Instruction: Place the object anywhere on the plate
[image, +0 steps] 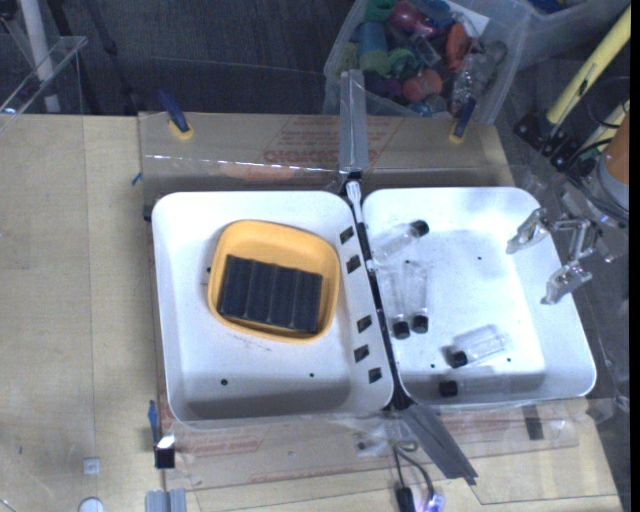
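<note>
A yellow plate (222, 252) lies in the left bin (180, 330). A black ribbed rectangular object (275, 293) rests flat on it, covering most of its middle. My gripper (534, 268) hovers over the right edge of the right bin (520, 210), far from the plate. Its two metal fingers (524, 235) are spread apart, open, with nothing between them.
Several clear plastic vials with black caps lie in the right bin: one near the divider at the top (400, 241), two side by side below it (407, 298), one toward the front (480, 344). A small black cap (447, 388) sits at the front wall. A box of colourful toys (425, 50) stands behind the bins.
</note>
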